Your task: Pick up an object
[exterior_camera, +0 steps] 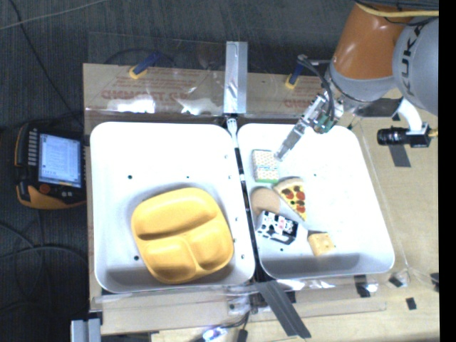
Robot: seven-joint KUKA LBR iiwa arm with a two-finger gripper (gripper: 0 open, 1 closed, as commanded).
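My gripper (pixel 283 148) reaches down from the upper right into the right bin (pixel 356 212), its tip just above the right corner of a small green-and-white box (pixel 265 167). Below the box lie a pizza-slice toy (pixel 293 197), a tan rounded piece (pixel 264 199), a black-and-white patterned block (pixel 276 226) and a small tan cube (pixel 321 244). Nothing shows between the gripper's fingers.
The left bin (pixel 114 155) holds a yellow divided tray (pixel 183 232). A handheld pendant with a screen (pixel 48 164) lies left of the bench. A metal divider (pixel 236 77) stands at the back between the bins. The right half of the right bin is bare.
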